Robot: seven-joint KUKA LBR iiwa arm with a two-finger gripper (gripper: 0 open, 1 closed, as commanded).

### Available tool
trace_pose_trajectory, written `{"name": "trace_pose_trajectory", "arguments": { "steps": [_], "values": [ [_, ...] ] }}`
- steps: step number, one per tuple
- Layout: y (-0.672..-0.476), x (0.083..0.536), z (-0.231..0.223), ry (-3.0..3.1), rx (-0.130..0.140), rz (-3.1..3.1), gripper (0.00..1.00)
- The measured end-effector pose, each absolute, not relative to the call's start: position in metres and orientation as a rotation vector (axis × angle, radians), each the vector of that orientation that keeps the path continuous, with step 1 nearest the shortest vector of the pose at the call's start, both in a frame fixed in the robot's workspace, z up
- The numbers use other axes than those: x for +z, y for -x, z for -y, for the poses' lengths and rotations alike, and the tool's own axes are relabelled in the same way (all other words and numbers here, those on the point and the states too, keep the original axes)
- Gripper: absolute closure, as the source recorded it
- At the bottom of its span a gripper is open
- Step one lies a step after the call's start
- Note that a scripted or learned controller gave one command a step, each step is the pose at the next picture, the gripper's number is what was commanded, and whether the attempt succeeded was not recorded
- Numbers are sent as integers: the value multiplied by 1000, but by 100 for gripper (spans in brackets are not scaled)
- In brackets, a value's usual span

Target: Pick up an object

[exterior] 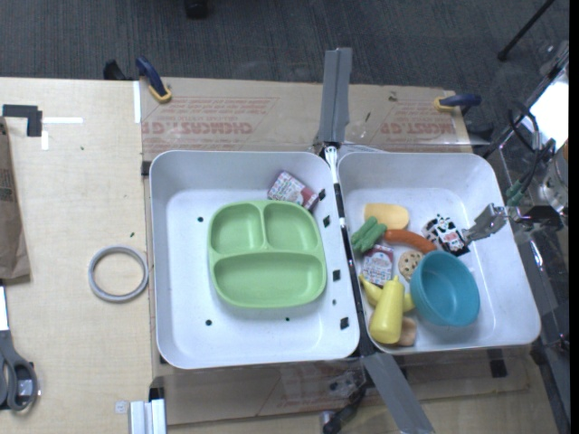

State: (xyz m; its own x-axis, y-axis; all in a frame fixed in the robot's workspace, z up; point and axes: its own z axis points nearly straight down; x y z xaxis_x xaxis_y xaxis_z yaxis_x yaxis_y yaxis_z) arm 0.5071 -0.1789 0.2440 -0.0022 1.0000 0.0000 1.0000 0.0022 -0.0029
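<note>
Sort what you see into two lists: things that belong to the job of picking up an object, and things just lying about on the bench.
Belongs to the job: gripper; right bin; its contents, such as blue bowl, yellow bottle, cow toy, carrot.

Lying about: green tray, packet, tape ring, scissors, clamps.

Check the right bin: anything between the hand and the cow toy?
Nothing visible. The hand sits just right of the cow toy, with bare bin floor between them. The blue bowl lies just below, off that line.
</note>
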Motion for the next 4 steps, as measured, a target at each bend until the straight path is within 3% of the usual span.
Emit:
{"name": "trace_pose_trajectory", "arguments": {
  "steps": [1, 2, 3, 4],
  "values": [
    [-556, 134, 178, 2240, 4, 2198, 0],
    [-522, 92, 181, 2215, 0, 2228, 0],
    [-598, 93, 142, 2281, -1, 2163, 0],
    [-625, 93, 170, 2018, 1, 2410, 0]
  ]
}}
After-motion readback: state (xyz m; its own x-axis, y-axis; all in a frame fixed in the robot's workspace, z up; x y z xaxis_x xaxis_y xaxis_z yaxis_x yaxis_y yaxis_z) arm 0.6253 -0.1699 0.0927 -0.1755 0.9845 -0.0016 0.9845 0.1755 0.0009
